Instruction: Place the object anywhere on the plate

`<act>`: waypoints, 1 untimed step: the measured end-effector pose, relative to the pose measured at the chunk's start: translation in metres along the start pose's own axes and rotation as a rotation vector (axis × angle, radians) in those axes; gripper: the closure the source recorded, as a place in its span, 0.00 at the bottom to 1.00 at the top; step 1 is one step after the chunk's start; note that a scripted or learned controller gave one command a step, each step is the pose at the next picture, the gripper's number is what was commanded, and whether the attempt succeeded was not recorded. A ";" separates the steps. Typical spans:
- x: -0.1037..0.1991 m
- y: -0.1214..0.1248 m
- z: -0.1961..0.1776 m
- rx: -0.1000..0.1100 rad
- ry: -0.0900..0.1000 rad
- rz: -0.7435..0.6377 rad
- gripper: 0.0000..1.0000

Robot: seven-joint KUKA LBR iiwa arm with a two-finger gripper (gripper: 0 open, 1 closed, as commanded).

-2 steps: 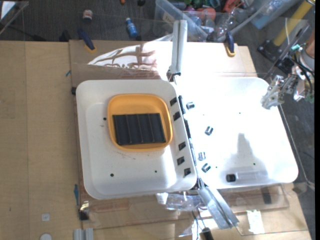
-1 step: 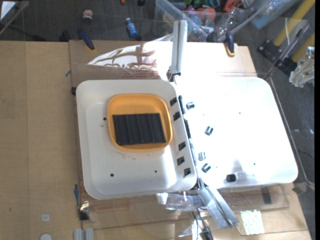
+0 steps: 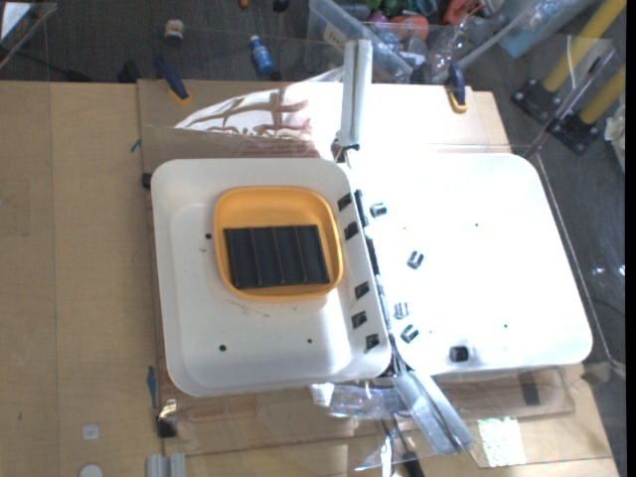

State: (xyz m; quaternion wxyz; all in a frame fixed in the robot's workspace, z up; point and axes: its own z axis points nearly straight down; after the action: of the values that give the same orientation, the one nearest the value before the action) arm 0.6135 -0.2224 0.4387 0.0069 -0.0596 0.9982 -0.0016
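Observation:
A yellow-orange, rounded-square plate (image 3: 231,212) sits in the middle of the left white bin (image 3: 194,351). A flat black rectangular object (image 3: 275,256) with ridges running across it lies on the plate and covers most of its lower half. It rests level inside the plate's rim.
The right white bin (image 3: 497,256) holds a few small grey pieces (image 3: 415,259) and a small dark piece (image 3: 458,353) near its front. Black clips (image 3: 360,291) line the ridge between the bins. A metal post (image 3: 353,97) stands behind that ridge. A clear tub of toys (image 3: 417,3) is beyond the bench.

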 end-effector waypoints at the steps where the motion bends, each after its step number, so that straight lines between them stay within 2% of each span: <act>1: -0.022 -0.002 0.001 -0.002 0.000 -0.405 1.00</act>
State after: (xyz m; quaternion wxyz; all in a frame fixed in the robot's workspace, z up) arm 0.6359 -0.2218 0.4384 0.0065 -0.2589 0.9659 -0.0022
